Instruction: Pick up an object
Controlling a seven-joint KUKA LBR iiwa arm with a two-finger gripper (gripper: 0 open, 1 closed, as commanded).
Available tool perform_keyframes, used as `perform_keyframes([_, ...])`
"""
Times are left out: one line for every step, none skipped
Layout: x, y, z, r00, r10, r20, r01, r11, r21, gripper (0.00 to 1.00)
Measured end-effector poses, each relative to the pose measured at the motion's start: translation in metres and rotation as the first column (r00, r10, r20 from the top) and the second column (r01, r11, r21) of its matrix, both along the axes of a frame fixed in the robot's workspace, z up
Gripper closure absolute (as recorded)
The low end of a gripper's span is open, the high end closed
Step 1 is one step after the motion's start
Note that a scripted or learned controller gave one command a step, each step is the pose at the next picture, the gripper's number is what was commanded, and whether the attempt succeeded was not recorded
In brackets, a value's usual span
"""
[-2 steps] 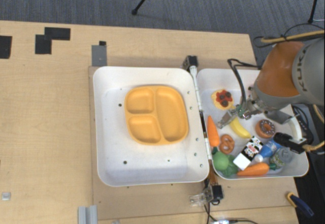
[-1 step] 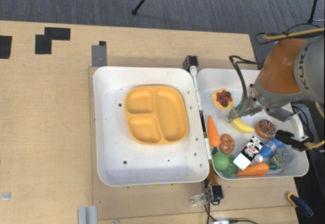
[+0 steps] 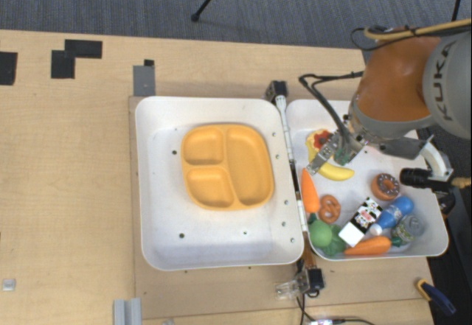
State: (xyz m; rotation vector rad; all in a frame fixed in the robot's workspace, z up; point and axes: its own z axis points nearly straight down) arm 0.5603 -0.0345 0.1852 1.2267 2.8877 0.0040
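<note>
1. My hand [image 3: 330,155] is down in the right bin [image 3: 435,242], near that bin's far-left corner, right over the banana [image 3: 335,172].
2. I cannot tell from this slant how my hand is set; the wrist covers most of it.
3. Nothing shows between the tips, so I count the pick as not yet done. The banana lies on the bin floor, touching or just beneath my hand.
4. I judge the reach finished and the grasp and lift left to do.
5. The banana, which I take as my target because it is nearest, has its long axis running roughly along the bin's short side, left to right, tilted a little. One end points toward the wall shared with the left bin [image 3: 147,242], the other toward the donut [image 3: 386,186].
6. A red toy [image 3: 320,140] sits just beyond the banana toward the far edge, and a carrot [image 3: 310,192] lies just beside it on the near-left, its long axis running along the shared wall.
7. The left bin carries a yellow tray [image 3: 225,166], well apart from my work.
8. To close across the banana's short axis, I judge my hand should straddle it from the far and near sides.
</note>
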Motion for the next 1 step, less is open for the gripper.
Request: perform_keyframes([-0.0589,-0.0090,-0.0008,1.000,0.013,-0.002,-0.013,1.000,-0.001,1.00])
